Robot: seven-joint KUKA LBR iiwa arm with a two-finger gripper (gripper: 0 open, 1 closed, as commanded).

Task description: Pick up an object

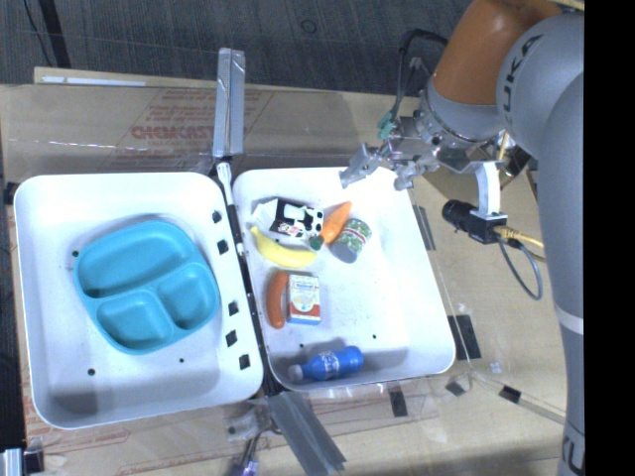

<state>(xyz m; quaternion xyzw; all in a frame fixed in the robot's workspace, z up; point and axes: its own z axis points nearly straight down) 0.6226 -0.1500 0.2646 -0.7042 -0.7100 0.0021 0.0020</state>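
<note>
My gripper (379,170) hangs open above the far edge of the right bin (417,296), with nothing between its fingers. Just below and left of it lie a carrot (336,221) and a small grey-green can (351,239). Further left a black-and-white milk carton (292,220) rests on a banana (283,251). Nearer the front are a sausage (278,299), an orange-and-white juice box (304,298) and a blue bottle (327,363) lying on its side.
The left bin (40,266) holds a blue divided plate (147,284). A metal post (229,102) rises behind the gap between the bins. A black cable and connector (476,221) hang to the right of the right bin.
</note>
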